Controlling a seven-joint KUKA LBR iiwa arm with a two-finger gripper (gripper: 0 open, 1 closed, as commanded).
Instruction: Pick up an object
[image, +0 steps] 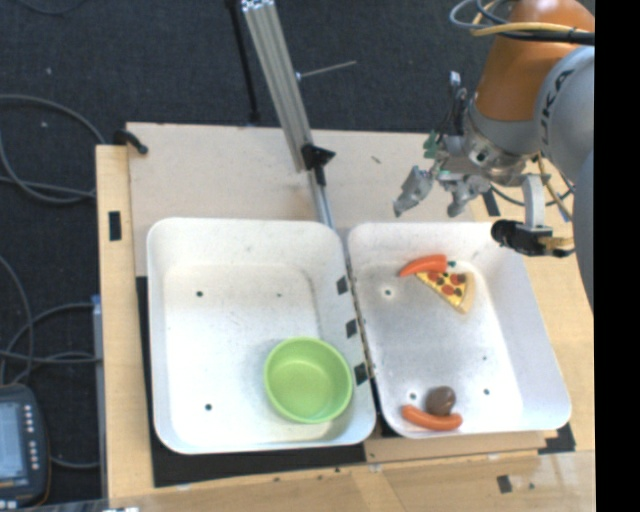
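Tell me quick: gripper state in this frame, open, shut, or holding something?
Gripper: open, fingers spread, nothing between them, above the far edge of the right bin.

You look down from one fixed camera high above the bench (220, 175), tilted at a slant and set far enough back to take in both white bins: the left bin (200, 260) toward 9 o'clock, the right bin (520, 330) toward 3 o'clock. The arm (525, 70) enters at about 1 o'clock.
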